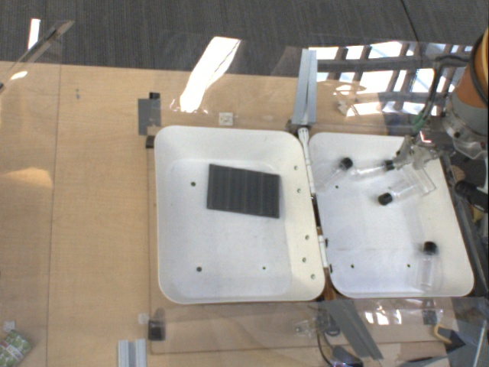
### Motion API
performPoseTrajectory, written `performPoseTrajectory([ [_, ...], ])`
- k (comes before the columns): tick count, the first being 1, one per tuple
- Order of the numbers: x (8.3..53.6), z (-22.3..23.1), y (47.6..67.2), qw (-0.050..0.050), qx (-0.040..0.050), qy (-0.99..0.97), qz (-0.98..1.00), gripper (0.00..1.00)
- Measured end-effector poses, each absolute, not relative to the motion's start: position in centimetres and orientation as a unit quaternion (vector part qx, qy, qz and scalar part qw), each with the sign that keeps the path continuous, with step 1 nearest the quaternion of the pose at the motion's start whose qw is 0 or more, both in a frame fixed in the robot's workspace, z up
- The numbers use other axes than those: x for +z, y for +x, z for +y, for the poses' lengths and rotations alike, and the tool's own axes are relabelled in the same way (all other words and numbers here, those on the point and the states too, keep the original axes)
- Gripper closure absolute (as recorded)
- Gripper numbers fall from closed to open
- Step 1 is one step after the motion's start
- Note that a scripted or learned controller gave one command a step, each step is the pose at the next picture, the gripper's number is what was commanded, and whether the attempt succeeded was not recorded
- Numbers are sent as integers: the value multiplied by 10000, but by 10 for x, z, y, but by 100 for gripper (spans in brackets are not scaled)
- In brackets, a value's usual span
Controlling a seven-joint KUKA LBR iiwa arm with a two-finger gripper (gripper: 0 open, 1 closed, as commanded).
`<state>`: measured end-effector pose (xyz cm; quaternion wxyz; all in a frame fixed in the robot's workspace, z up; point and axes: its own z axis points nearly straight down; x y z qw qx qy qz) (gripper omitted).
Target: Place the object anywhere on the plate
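Two shallow white bins are seen side by side on a wooden bench. In the left bin (229, 281) a dark ribbed rectangular plate (243, 190) lies flat, slightly toward the far side of the bin floor. In the right bin (367, 281) several clear bottles with black caps are scattered: one at the far left (340, 170), one lying along the far side (374, 170), one near the middle (403, 190) and one at the near right corner (429, 262).

The gripper (416, 145) is seen at the far right of the right bin, just above the far bottle and the middle one. Whether it is open or closed cannot be told, since the glare and the clear plastic hide that detail. No bottle can be confirmed as held.

The middle bottle lies just on the near side of the gripper, with its long axis running left to right at a slight slant and its cap at the left end. It is judged that the jaws would have to be set across that axis, and that the plate then lies well to the left, across the wall between the bins.
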<state>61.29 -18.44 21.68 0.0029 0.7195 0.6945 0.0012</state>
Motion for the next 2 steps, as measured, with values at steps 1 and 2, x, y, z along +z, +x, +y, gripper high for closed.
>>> performPoseTrajectory([
  [1,258,-177,612,27,17,7813,6242,100],
  [2,179,-166,617,9,7,7420,6704,100],
])
